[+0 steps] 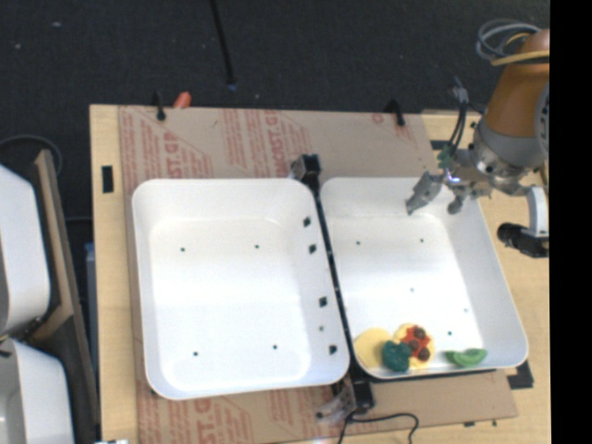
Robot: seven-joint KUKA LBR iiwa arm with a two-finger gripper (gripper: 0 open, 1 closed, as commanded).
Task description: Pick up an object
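Two-finger grey gripper (437,198) hovering fingers spread, holding nothing, over right shallow white bin (481,276) far rim; small toys (412,347) crowding near edge.

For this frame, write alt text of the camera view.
The end effector hangs over the far edge of the right bin, fingers spread, holding nothing. Small toys cluster in that bin's near corner.

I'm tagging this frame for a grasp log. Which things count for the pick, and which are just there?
For the pick:
- claw, fingers spread, above the right bin's far end
- yellow piece
- teal piece
- red-and-yellow piece
- green piece
- right bin holding them

Just there:
- left bin
- cardboard sheet
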